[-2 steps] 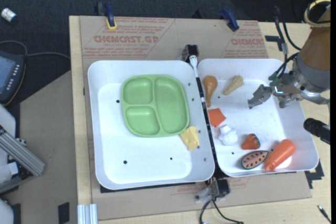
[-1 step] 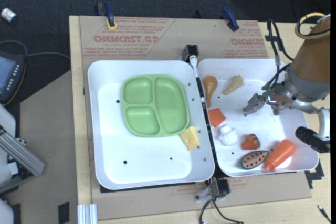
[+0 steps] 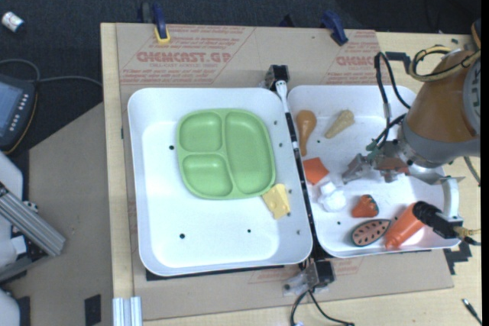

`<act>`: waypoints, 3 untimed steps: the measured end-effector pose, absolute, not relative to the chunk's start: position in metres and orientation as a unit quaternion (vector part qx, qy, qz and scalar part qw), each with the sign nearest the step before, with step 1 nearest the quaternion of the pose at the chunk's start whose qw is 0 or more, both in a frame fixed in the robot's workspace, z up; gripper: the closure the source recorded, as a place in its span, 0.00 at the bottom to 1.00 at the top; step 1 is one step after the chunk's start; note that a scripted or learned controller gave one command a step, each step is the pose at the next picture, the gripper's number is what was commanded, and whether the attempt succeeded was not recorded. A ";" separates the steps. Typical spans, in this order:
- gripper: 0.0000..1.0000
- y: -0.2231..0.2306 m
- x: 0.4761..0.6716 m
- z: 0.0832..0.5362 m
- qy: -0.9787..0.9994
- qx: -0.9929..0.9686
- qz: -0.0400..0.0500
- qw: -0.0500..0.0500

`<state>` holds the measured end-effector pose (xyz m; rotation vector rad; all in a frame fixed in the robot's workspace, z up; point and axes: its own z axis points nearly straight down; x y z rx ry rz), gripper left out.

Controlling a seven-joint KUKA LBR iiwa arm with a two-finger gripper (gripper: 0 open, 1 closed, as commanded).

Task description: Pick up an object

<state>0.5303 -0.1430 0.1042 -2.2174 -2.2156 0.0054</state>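
My gripper [image 3: 365, 164] hangs over the middle of the right bin [image 3: 359, 97], reaching in from the right. Just left of it lies an orange-red block [image 3: 314, 169], with a small white piece [image 3: 331, 197] below that. A red pepper-like toy [image 3: 365, 205] sits under the gripper toward the front. Nearer the front edge lie a brown oval piece [image 3: 370, 232] and an orange cone-shaped toy [image 3: 404, 226]. An orange pear-shaped toy [image 3: 306, 124] and a tan cone [image 3: 339, 123] lie at the back. I see nothing held by the gripper.
The left bin [image 3: 153, 210] holds a green divided plate [image 3: 227, 153] and a yellow wedge [image 3: 277, 201] by its right wall. Black clips [image 3: 277, 76] join the bins at the divider. Blue clamps [image 3: 160, 23] hold the board's far edge.
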 end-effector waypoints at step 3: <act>1.00 -0.151 0.535 0.142 -0.707 -0.707 -0.001 -0.003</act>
